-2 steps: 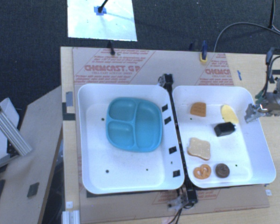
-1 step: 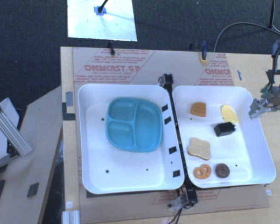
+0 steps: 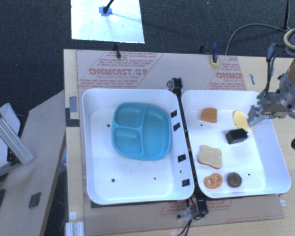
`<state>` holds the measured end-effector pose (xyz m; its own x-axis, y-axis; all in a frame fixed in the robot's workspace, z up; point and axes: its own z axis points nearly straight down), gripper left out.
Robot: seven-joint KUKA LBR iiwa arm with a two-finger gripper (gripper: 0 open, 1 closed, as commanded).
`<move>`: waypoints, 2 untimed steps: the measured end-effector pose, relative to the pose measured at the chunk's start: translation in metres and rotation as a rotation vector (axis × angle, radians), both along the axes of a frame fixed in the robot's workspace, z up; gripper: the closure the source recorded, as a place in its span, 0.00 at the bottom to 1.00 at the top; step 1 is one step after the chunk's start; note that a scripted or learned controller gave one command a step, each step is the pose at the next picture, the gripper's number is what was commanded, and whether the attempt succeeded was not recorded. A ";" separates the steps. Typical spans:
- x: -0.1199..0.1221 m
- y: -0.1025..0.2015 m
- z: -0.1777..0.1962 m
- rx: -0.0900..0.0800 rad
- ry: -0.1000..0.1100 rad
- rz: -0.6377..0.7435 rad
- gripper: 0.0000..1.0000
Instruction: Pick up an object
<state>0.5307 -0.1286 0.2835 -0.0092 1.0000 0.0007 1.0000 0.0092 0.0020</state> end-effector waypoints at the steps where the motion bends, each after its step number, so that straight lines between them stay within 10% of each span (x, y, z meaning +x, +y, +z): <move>1: -0.004 0.051 -0.002 0.001 0.001 0.001 1.00; 2: 0.001 0.108 -0.025 0.001 0.001 0.001 1.00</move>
